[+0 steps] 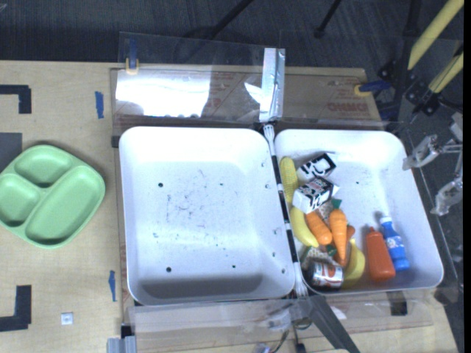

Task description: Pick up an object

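Right bin (412, 197): you've got carrots (329, 228), banana (300, 225), orange bottle (379, 256), can (324, 273) crowded together.
Gripper: can't tell its state.

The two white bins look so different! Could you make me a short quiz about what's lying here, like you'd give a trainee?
1. True or false: the toys are piled in the left bin.
2. Which thing lies outside both bins, on the wooden bench?
A. a green divided plate
B. a red cup
C. a grey sponge
3. Fill in: the orange bottle lies right beside a ____ bottle.

Key
1. False: the carrots, the banana and the rest lie in the right bin.
2. A, the green divided plate, left of the bins.
3. blue
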### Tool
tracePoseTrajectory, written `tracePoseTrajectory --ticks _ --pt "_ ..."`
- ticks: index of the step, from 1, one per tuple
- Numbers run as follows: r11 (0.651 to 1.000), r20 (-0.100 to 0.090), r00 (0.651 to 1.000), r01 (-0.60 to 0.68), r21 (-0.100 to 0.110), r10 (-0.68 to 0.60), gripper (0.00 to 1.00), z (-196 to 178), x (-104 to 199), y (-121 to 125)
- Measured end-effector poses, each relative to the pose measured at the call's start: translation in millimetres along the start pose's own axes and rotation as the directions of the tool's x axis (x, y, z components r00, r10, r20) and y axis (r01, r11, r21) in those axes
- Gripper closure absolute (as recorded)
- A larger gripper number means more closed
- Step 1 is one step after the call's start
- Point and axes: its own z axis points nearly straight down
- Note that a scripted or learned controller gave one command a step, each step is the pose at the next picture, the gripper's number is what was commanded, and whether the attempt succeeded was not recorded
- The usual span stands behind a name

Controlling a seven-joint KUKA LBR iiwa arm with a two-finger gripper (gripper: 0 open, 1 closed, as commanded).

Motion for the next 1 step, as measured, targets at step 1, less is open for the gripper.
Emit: tracePoseTrajectory --ticks 1 --pt "0.994 -0.003 0.994 0.108 -0.003 -0.108 0.00 136.9 46.9 32.4"
